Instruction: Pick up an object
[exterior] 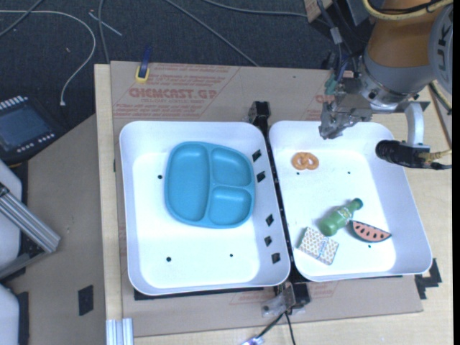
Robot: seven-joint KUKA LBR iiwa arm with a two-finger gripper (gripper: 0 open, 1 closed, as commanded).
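Note:
My gripper [332,130] hangs over the far edge of the right bin [410,214], fingertips pointing down, with nothing visible between them. Just in front of it and to its left a small orange pretzel [305,162] lies on the bin floor. Nearer the front lie a green bottle [338,218] on its side, a watermelon slice [369,231] to its right and a checkered white packet [318,245] to its left. A blue divided plate [209,184] sits in the left bin [144,214].
A black clamp and divider strip [263,164] runs between the two bins. A black cylinder [402,152] on the arm's side juts over the right bin's far right rim. Cables trail across the dark floor behind the bench.

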